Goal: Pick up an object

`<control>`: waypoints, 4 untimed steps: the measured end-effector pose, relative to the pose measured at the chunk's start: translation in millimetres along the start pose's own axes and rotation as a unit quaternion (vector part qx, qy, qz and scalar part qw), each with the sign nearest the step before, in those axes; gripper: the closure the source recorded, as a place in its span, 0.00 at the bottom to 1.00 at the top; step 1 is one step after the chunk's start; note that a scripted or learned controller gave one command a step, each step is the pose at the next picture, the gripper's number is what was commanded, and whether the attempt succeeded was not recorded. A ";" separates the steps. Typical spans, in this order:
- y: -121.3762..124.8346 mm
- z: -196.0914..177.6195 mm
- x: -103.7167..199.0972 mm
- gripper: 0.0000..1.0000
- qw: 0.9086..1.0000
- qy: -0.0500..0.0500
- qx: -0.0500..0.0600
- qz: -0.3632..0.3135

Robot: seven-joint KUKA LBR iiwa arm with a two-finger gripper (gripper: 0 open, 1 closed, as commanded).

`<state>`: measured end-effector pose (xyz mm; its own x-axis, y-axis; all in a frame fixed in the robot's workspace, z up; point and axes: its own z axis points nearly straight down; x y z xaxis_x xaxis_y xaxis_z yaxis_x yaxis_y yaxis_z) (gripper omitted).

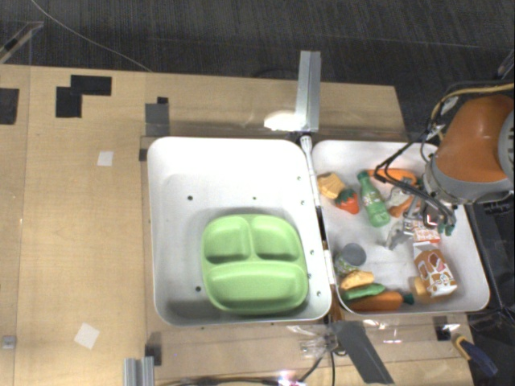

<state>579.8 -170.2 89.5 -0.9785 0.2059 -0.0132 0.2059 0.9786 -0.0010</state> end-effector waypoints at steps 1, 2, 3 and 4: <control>32.2 0.0 -6.2 0.00 1.000 -0.001 -0.001 -0.023; 84.1 -1.1 18.7 0.00 1.000 -0.002 -0.001 -0.028; 44.2 0.6 -16.5 0.00 0.999 0.000 -0.001 0.036; 84.9 1.6 -40.3 0.00 0.999 0.015 0.007 0.048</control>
<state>636.8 -95.4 88.4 -0.9540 0.2994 0.0153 0.2992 0.9541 -0.0151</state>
